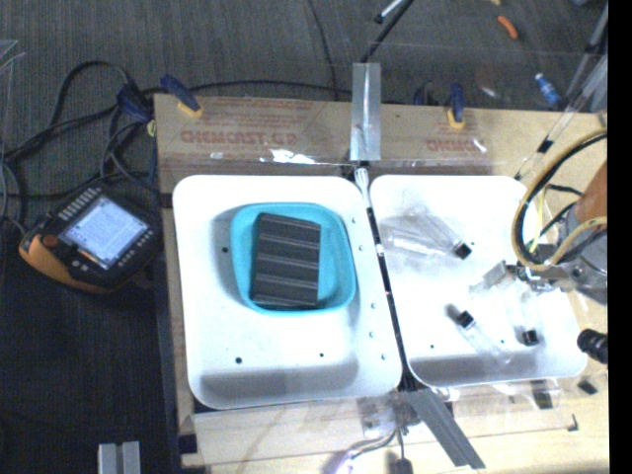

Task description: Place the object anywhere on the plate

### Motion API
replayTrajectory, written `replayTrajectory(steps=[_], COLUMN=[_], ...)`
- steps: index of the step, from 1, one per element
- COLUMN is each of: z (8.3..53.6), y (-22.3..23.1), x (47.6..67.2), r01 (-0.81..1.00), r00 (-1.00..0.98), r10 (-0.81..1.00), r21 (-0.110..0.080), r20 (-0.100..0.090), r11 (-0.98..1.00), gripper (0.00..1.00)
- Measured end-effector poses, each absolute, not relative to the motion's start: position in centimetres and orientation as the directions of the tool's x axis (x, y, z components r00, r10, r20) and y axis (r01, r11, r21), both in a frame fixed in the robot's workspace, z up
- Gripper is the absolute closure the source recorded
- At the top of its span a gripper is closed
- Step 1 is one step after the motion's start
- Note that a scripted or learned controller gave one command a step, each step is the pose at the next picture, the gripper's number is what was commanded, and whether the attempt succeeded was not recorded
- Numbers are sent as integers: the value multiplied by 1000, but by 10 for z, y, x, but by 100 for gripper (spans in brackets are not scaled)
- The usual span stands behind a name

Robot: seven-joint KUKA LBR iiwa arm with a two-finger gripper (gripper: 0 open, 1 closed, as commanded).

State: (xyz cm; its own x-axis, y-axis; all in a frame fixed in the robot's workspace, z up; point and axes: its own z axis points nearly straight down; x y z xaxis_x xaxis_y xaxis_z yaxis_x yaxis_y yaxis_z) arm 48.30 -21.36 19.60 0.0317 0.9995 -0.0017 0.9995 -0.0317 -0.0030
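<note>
**Ridged block on the plate**

We see a bench with two white bins (286,378). In the left one, a dark grey ridged block (286,260) lies on a blue plate (339,265), well apart from the arm (592,235) at right.

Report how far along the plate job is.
Looks done: a dark ribbed block lies flat on the blue plate in the left bin. In hand: nothing visible; the arm sits at the right bin's edge. Left: nothing obvious, though small clear pieces remain in the right bin.
</note>
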Motion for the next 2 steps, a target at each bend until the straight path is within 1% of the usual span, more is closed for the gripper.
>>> replayTrajectory(steps=[2], z=[196], y=[-214], x=[483], r01=[999], r00=[32], r10=[999], r21=[-3], r20=[-2], r11=[-32], gripper=[0])
